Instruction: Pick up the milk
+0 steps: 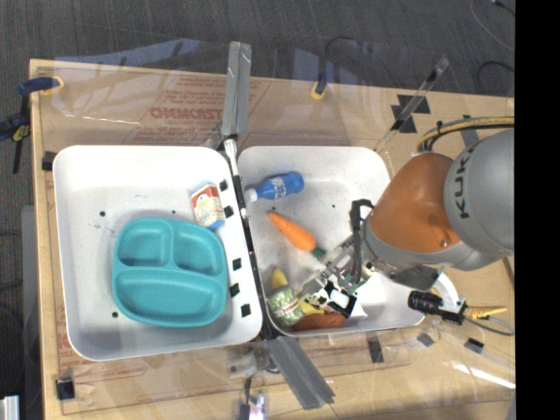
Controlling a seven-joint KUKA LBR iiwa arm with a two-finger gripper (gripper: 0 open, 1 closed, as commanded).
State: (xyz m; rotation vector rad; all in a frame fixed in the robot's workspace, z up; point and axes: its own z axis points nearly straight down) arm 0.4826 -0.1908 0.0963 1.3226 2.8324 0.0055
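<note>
The milk [206, 206] is a small white and red carton in the left bin [87, 173]. It lies by the wall between the bins, just past the upper right corner of the teal plate [171, 271]. My gripper [337, 283] hangs low over the front of the right bin [350, 169], well right of the milk and across the wall between the bins from it. It is down among a pile of small items, and nothing is visibly held.
The right bin holds a blue bottle [276, 186], a carrot [293, 231], and a cluster of food items [297, 306] at its front left under the gripper. The grey and orange arm [420, 213] covers the bin's right side. A metal bar [234, 94] runs back from between the bins.
</note>
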